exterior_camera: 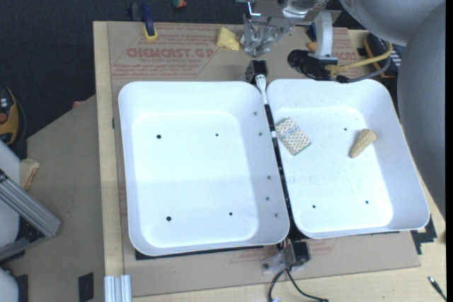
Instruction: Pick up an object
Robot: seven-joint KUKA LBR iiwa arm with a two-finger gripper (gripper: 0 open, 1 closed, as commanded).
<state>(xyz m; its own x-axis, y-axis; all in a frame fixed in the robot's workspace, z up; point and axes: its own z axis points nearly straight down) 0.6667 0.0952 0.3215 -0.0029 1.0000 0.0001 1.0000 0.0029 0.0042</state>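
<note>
Beyond the far rim of the right bin (396,117), the gripper (259,41) hangs with nothing visibly held, its jaw state impossible to tell, while a patterned packet (293,136) and a tan cone (362,143) lie inside that bin.

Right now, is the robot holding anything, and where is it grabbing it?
Nothing is seen in the end effector. It hangs above the bench behind the bins, while the patterned block and the cone lie in the right bin.
</note>
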